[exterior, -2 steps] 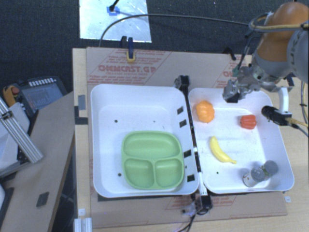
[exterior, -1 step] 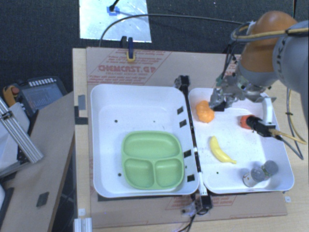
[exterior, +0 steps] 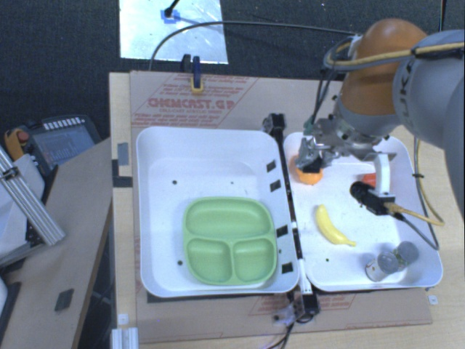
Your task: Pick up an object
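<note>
My gripper (exterior: 311, 160) hangs low in the right bin (exterior: 421, 271), near its far left corner. Directly below it and touching its tip lies a small orange object (exterior: 309, 176), partly covered by the gripper. A yellow banana (exterior: 332, 226) lies in the middle of the same bin, apart from the gripper. A grey can-like object (exterior: 389, 260) rests on its side near the bin's front right corner. A small red-orange thing (exterior: 368, 179) shows at the right, partly hidden behind the wrist bracket.
The left bin (exterior: 160, 166) holds a green divided plate (exterior: 229, 240) in its front half. A black divider (exterior: 285, 195) with clips runs between the bins. The arm (exterior: 392, 64) arches over the right bin's far side.
</note>
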### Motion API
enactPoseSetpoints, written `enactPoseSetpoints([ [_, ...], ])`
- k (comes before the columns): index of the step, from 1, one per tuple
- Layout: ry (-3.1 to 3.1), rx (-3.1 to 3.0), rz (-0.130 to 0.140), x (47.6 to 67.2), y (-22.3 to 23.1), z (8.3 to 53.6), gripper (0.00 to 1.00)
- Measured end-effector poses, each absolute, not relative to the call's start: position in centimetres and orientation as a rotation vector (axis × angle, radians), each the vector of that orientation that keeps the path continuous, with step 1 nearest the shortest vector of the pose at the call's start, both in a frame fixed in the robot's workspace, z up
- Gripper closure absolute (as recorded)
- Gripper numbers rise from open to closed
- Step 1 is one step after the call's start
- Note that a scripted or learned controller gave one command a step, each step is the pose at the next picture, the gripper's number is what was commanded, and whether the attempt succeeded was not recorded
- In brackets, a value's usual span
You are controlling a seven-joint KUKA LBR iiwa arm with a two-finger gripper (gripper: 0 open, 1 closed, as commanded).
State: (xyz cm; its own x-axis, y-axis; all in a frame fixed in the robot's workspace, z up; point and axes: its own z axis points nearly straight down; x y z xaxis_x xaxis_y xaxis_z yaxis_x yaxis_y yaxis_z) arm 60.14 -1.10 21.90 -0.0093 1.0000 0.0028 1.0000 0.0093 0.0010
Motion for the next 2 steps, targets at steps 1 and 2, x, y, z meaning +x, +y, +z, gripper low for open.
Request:
enactPoseSetpoints([
  [1, -2.229, -2.21, -0.002, 57.8, 3.8, 21.1, 1.0],
  [2, -2.23, -2.208, -0.001, 55.3, 8.8, 20.9, 1.0],
])
